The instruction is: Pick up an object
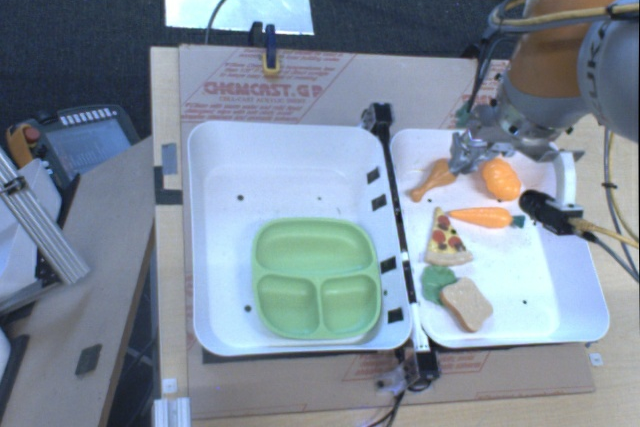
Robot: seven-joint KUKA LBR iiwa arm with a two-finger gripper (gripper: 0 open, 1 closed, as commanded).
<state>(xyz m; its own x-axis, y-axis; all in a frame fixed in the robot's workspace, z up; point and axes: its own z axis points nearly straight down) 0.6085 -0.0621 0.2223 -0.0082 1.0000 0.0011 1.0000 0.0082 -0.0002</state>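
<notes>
Hovering low over the far-left part of the right bin [560, 320], the hand [465, 155] is hanging beneath the grey wrist and orange band; whether it is apart or together I cannot tell from this slanted view. Nothing is visibly sitting inside its grip.

A toy chicken drumstick [434, 180] is lying just beside the hand, toward the divider between the bins, its long axis running diagonally from the hand's tip down toward the near-left. A toy orange [500, 180] is sitting just on the hand's other side, and a toy carrot [485, 216] is lying crosswise nearer the front. A pizza slice [447, 240], a green piece [435, 282] and a bread slice [467, 303] are clustering by the near-left corner. In the left bin [215, 215], a green divided plate [316, 277] is resting. I judge the drumstick the nearest target, needing a small shift toward the divider.
</notes>
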